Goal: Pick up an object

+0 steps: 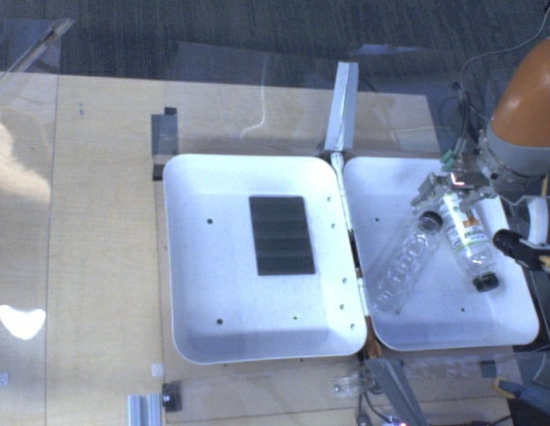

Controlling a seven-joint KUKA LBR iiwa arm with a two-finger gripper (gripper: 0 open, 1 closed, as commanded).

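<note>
Two shallow white bins sat side by side on the wooden bench point(98, 264). The left bin point(195, 238) held a flat dark rectangular pad point(281, 234), lying near its centre with its long side running away from the camera. The right bin point(514, 327) held two clear plastic bottles: one point(406, 260) lay diagonally with its dark cap toward the upper right, and the other, a labelled bottle point(464, 231), lay just beside it, its dark cap point(485, 281) toward the lower right. The arm point(528, 105) — orange band uppermost — reached in from the right and stood over the far right part of the right bin. The gripper point(452, 180) hung at the upper end of the labelled bottle, at or very close to it; actual contact could not be judged. How wide the gripper stood could not be told — no bottle was visibly in its grasp.
</note>
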